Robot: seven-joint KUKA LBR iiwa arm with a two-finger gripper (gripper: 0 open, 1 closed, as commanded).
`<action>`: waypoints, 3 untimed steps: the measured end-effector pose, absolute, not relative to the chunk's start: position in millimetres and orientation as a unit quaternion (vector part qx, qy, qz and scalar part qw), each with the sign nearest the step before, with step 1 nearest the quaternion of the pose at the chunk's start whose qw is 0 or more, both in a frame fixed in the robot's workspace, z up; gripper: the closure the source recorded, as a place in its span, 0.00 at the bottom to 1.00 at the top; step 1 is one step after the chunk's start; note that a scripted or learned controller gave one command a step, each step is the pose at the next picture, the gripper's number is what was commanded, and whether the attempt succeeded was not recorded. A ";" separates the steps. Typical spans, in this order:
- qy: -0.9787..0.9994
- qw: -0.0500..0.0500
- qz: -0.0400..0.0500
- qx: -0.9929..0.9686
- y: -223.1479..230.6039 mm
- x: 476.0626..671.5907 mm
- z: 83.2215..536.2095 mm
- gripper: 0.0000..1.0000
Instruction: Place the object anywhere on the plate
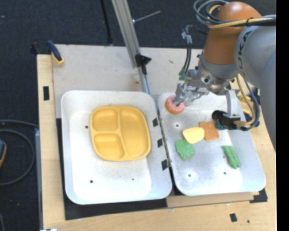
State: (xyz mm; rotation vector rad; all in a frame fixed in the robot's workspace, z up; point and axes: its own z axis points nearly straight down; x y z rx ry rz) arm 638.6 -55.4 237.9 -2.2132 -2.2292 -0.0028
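Note:
A yellow plate [120, 131] with three compartments lies in the left bin [77, 177]. A pink ring-shaped toy, like a doughnut [173, 106], sits in the far left corner of the right bin [207, 179]. My gripper [183, 96] is right over the doughnut's far right side, touching or nearly touching it, and hides part of it. The plate has nothing on it.
The right bin also holds a yellow piece [193, 134], an orange piece [211, 131], a green leafy piece [184, 150] and a long green piece [231, 157]. A black part with cables [223, 119] hangs by the arm. A slanted metal pole [130, 37] stands behind the bins.

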 end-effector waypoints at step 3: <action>-0.710 0.001 0.000 -0.704 93.8 610.5 219.2 1.00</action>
